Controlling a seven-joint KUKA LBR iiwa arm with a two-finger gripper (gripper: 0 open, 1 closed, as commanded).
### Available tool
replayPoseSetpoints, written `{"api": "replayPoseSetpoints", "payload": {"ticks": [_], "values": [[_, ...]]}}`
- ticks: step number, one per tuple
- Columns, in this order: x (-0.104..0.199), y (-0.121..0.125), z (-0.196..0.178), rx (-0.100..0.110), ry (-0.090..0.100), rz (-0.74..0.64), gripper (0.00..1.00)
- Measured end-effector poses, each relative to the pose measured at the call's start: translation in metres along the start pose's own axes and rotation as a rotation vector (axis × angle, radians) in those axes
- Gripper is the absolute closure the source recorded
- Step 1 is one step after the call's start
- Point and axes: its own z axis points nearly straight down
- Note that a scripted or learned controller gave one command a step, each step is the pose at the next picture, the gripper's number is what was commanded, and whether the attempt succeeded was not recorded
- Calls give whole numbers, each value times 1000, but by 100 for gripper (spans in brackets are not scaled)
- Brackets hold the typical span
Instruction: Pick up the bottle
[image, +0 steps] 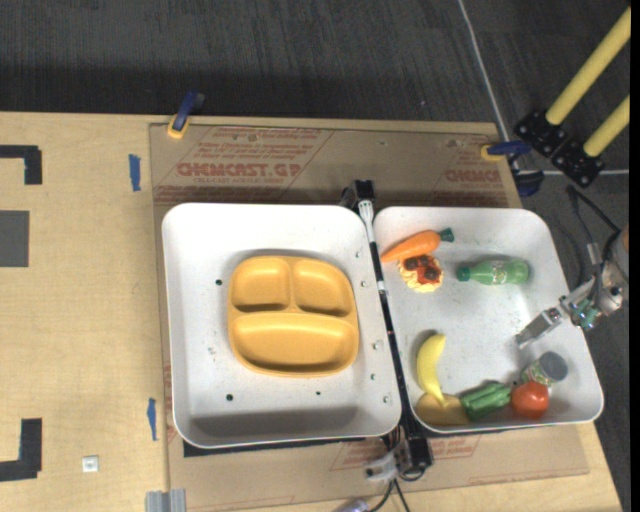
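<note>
The bottle (493, 271) is green with a paler label. It lies on its side in the upper right part of the right bin (480, 320), cap pointing left. My gripper (562, 314) comes in from the right edge and hangs over the bin's right side. It is below and to the right of the bottle, apart from it. Nothing shows between it and the bottle but bare bin floor.
The right bin also holds a carrot (412, 245), a small yellow and red piece (424, 271), a banana (430, 365), a green pepper (485, 398), a tomato (530, 398) and a grey disc (550, 368). A yellow divided plate (293, 310) sits in the left bin (190, 300).
</note>
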Motion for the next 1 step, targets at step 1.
{"api": "replayPoseSetpoints", "payload": {"ticks": [1], "values": [[36, 6, 96, 1, 2, -194, 0]]}}
